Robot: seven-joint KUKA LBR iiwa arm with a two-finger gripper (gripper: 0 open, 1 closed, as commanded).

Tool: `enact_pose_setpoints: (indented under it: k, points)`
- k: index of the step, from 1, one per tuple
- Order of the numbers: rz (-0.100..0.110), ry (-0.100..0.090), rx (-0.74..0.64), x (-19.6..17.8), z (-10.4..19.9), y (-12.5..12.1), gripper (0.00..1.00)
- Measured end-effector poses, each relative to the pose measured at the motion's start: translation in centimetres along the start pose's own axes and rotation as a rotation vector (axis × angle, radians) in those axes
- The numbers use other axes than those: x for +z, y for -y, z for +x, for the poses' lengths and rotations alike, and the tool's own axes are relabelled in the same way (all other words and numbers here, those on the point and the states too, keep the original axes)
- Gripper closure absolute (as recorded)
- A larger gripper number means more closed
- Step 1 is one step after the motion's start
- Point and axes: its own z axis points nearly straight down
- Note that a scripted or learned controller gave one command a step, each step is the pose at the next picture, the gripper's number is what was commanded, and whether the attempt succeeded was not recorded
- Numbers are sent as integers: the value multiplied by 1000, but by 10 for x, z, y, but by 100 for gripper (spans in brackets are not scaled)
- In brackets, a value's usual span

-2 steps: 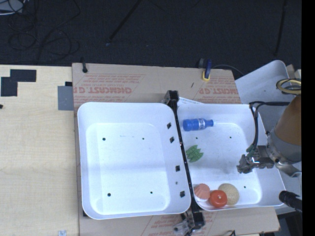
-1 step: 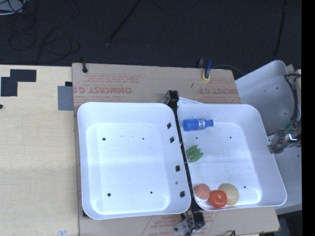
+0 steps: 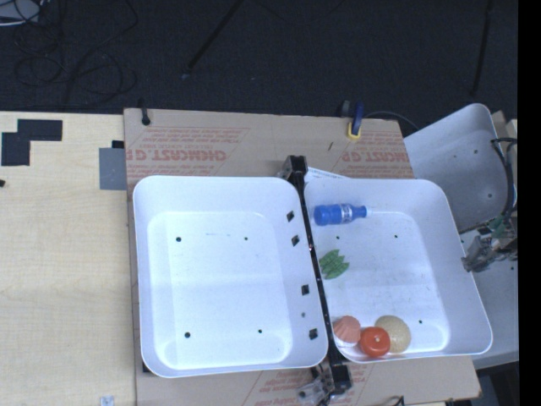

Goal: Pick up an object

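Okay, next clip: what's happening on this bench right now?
Nothing is being handled yet. The right bin holds a blue bottle lying on its side, a green leafy piece, and three small round items clustered in its near corner: pinkish, red and tan. The left bin sits beside it.

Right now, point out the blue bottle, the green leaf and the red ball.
blue bottle (image 3: 338, 215), camera view, middle of its body
green leaf (image 3: 333, 265), camera view, its centre
red ball (image 3: 374, 341), camera view, its top
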Motion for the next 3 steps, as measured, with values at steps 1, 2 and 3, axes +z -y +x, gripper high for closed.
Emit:
enact_pose_setpoints:
  k: [1,2,3]
  points:
    - [10,-5,-1,119,2,2,100]
    - [0,-2,-1,102,0,0,100]
    - [2,-2,0,93,0,0,100]
